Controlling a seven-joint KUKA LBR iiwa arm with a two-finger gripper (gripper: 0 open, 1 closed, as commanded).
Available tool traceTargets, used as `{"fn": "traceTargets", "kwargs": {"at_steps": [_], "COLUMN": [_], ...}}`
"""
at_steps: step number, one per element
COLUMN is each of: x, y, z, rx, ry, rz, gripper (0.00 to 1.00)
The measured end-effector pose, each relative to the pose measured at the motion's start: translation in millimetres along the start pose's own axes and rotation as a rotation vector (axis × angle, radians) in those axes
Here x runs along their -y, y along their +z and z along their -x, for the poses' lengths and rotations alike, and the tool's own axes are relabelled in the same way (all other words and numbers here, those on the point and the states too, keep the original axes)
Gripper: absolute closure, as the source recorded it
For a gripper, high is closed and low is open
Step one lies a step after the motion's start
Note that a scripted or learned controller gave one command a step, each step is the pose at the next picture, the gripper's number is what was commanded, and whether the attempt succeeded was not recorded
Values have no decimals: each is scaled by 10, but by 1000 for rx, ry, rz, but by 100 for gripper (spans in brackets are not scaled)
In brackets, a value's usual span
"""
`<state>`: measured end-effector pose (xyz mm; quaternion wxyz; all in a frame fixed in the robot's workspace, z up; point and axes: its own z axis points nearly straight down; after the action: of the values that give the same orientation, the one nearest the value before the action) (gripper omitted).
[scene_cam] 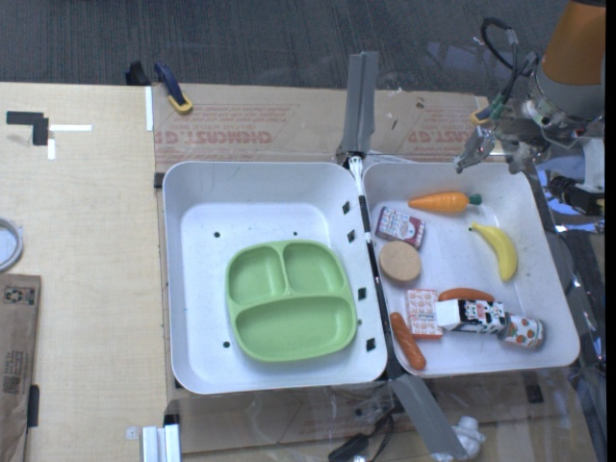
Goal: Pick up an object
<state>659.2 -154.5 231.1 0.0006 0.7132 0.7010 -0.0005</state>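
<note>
Grey two-finger gripper (pixel 493 148), apparently empty with fingers spread, is hovering at two o'clock, approaching; next, descending onto orange plastic carrot (pixel 439 201).

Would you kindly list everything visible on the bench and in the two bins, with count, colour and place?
bins: 2, white, side by side
divided plate: 1, green, left bin
carrot: 1, orange, right bin, top
banana: 1, yellow, right bin, right
round disc: 1, tan, right bin, left
small cartons: 2, pink-red, right bin
sausages: 2, orange-red, right bin, bottom
cow-patterned pack: 1, black-white, right bin, bottom
clamp: 1, blue-yellow, cardboard behind the bins
gripper: 1, grey, above right bin's top edge
</note>
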Motion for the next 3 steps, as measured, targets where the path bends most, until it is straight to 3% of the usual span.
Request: {"fn": "traceTargets", "kwargs": {"at_steps": [1, 2, 3], "x": [88, 88, 79], "y": [962, 1346, 1237], "z": [47, -482, -484], "rx": [-1, 1, -1], "ry": [22, -3, -1], "rz": [-3, 2, 3], "gripper": [0, 0, 100]}}
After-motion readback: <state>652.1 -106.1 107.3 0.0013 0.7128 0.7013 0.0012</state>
